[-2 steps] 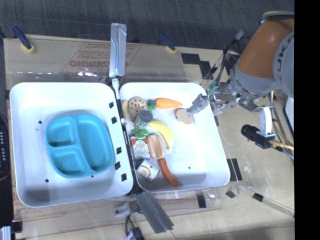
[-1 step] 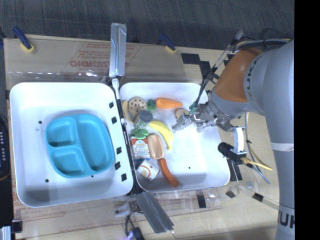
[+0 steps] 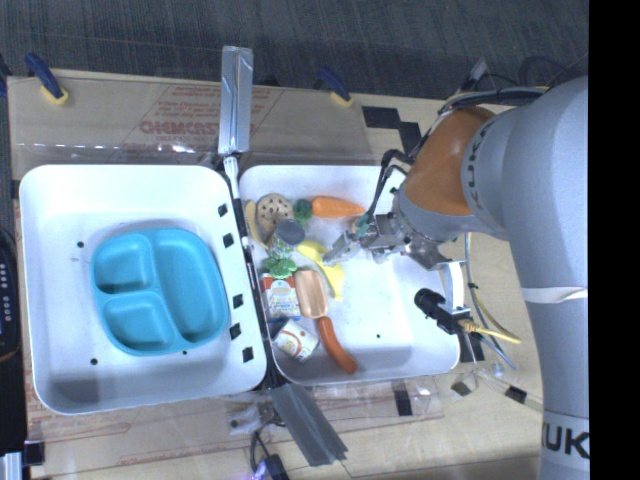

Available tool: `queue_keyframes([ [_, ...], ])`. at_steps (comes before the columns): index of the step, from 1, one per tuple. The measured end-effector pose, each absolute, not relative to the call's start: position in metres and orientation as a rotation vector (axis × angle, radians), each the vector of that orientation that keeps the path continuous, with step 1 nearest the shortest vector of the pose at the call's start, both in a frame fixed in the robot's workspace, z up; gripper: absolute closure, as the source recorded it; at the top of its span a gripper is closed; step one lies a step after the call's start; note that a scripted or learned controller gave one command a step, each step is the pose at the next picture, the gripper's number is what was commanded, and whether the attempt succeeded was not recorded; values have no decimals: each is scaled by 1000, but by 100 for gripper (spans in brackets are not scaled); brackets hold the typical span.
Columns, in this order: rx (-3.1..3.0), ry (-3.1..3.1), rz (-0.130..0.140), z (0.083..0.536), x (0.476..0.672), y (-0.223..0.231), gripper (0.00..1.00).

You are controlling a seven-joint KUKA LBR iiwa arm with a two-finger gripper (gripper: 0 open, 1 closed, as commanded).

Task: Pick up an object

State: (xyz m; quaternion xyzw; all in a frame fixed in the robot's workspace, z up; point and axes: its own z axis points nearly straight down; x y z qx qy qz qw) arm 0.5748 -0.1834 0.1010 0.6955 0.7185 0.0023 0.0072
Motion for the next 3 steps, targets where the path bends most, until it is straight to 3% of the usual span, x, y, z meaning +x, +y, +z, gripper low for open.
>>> queue_keyframes([
  [1, 2089, 2327, 9, 101, 583, -159, 0],
  [2, 1955, 2454, 4, 190, 537, -123, 0],
  [3, 2004, 2416, 2, 93, 574, -127, 0],
])
